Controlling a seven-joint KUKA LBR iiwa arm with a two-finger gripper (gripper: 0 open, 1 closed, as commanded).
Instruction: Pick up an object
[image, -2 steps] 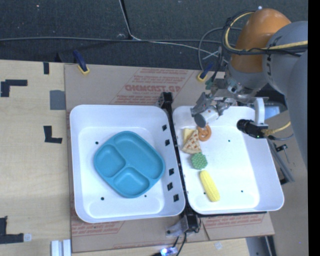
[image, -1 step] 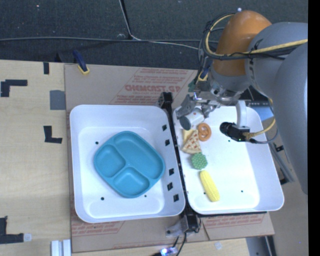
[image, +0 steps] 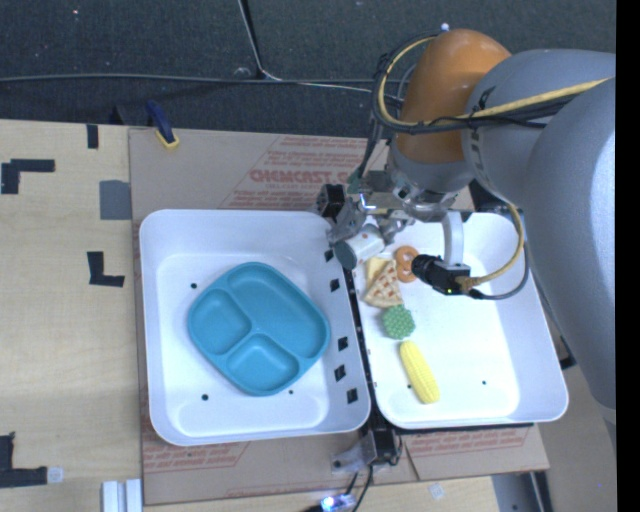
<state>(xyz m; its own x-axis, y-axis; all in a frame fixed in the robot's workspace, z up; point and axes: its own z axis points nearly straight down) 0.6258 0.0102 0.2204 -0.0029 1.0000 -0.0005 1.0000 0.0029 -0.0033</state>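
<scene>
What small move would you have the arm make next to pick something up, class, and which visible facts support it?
Probably a short descent straight down. The hand sits at the far end of the right bin, just above the waffle piece and the pretzel. The green toy and the corn cob lie nearer the camera, needing a longer move.

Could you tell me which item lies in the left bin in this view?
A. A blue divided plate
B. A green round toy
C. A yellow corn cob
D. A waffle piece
A: the blue divided plate lies alone in the left bin, while the corn cob, green round toy and waffle piece all sit in the right bin.
</scene>
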